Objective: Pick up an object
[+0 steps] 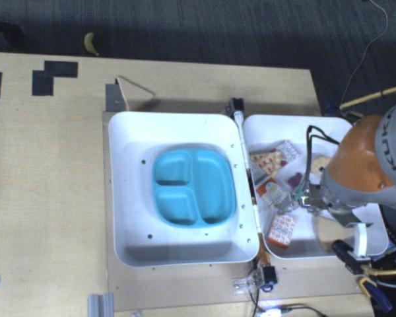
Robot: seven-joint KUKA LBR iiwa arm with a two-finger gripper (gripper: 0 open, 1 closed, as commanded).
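Note:
The right bin [297, 129] holds several small packaged items: a red and white packet [282, 229] near its front, an orange-edged packet [271, 191] in the middle, a red patterned packet [265, 160] and a pale wrapped packet [288, 150] toward the back. My gripper [296, 199] is down in this bin, just right of the orange-edged packet and above the red and white one. The arm's orange band [356, 157] covers the bin's right half. Nothing can be made out between the fingertips.
The left bin [132, 190] carries a blue divided tray [193, 185]. A divider rail [245, 170] runs between the two bins. A small round tan item [321, 166] lies beside the arm in the right bin. Bare wooden bench [46, 197] spreads to the left.

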